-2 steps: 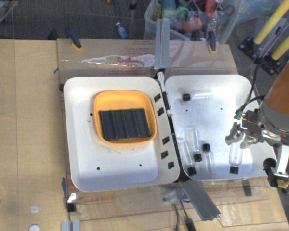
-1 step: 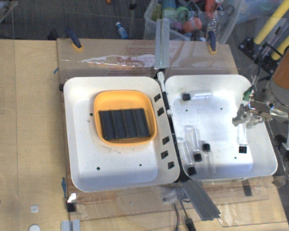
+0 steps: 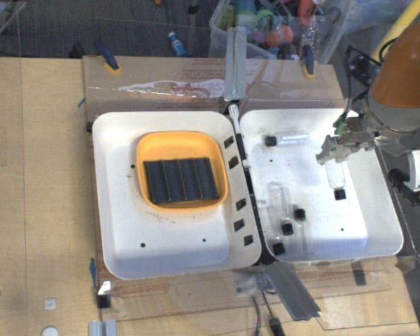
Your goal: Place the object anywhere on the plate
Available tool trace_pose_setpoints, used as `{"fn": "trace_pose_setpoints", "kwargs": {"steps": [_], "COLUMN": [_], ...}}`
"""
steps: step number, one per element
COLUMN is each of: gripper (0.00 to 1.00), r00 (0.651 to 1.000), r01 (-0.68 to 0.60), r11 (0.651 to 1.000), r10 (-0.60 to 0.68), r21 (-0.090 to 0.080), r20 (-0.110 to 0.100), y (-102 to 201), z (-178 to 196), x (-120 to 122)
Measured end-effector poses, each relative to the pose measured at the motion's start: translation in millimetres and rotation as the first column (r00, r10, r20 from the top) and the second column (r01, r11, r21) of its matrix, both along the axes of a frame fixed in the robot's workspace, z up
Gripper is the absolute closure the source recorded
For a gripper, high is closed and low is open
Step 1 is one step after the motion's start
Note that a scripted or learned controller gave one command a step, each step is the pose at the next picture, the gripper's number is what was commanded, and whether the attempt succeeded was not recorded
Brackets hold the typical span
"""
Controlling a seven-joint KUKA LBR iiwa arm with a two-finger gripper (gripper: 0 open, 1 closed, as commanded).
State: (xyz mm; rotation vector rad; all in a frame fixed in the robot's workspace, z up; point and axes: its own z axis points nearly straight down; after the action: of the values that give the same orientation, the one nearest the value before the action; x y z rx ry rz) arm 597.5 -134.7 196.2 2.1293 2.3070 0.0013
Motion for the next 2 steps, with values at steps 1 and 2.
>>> {"fn": "trace_pose_setpoints", "kwargs": {"steps": [1,2], "gripper": [1.00,1.00], "r00": [0.985,0.968], "r01": [-0.170,-0.250], "r11": [0.985,0.968], "r10": [0.170,0.250], "r21": [-0.001,-0.001], "r20": [0.001,0.001], "y": [9,28], "z": [-1,-5], "x": [52,70]}}
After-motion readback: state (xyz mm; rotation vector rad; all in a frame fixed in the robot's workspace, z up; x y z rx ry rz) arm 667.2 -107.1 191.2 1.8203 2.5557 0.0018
